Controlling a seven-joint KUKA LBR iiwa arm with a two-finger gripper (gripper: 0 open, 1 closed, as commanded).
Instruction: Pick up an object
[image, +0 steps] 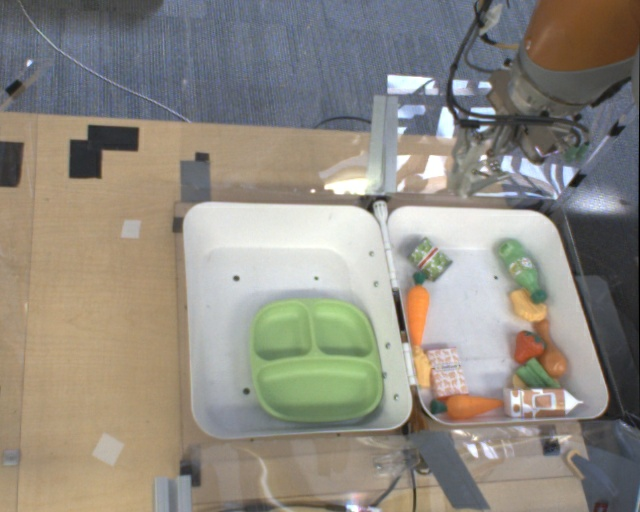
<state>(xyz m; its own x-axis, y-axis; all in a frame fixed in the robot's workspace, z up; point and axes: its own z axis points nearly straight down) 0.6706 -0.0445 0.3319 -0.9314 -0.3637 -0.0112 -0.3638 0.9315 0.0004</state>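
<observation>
The gripper (520, 150) is seen above the far edge of the right bin (470, 300), hanging from the orange band of the arm, and its state cannot be told, because that part is blurred by cables and reflections; nothing is seen to be held by it. All candidate things are lying in the right bin, on the near side of the gripper. The green bottle (519, 266) is placed nearest, by the far right corner, with its long axis running from the far edge toward the right wall. The small green carton (430, 259) is found near the far left corner. The carrot (416, 313) is laid along the left wall, its long axis parallel to that wall. It is judged that a short descent toward the near side is needed for the bottle.
</observation>
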